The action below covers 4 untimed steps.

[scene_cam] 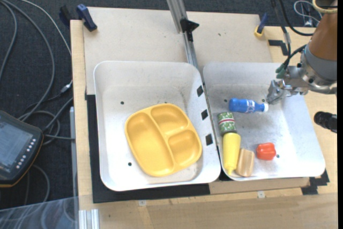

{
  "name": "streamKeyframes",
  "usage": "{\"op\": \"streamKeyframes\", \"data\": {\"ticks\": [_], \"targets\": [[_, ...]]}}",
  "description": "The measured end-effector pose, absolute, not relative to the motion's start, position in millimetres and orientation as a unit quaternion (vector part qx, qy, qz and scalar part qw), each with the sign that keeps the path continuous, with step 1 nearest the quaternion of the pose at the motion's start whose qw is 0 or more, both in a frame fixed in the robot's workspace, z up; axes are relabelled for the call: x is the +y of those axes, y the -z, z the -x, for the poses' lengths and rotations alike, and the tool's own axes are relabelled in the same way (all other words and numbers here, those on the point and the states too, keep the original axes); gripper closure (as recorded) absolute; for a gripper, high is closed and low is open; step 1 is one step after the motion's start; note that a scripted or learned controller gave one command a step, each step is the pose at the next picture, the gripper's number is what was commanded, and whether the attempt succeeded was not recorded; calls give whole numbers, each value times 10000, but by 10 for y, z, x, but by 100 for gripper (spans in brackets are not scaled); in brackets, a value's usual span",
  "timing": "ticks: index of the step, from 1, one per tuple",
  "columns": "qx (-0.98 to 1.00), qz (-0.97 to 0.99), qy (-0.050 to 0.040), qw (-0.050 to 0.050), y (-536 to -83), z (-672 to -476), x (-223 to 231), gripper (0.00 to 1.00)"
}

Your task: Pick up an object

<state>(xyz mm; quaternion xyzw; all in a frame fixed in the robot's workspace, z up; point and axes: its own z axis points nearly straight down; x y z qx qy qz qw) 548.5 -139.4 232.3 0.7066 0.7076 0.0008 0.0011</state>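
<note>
Two white bins sat side by side before you: the left bin (107,115) held a smooth yellow divided plate (163,139), lying flat. In the right bin (300,163), a green can (226,123), yellow bottle (231,149) and tan block (245,162) crowded the left wall, a red block (266,151) apart. The gripper (274,91) hovered at the blue bottle's (246,105) cap end, probably lining up; whether it had closed you couldn't tell.
</note>
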Motion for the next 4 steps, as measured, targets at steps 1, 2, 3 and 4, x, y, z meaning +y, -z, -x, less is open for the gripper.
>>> {"op": "streamKeyframes", "data": {"ticks": [1,2,3,4], "targets": [[7099,-7043,-18,0,-2336,-5734,-795,100],[7097,-7045,-13,-3,-2259,-5915,-272,100],[7094,-7048,-13,2,-2196,-6167,148,100],[7095,-7047,-17,-2,-2172,-6384,655,100]]}}
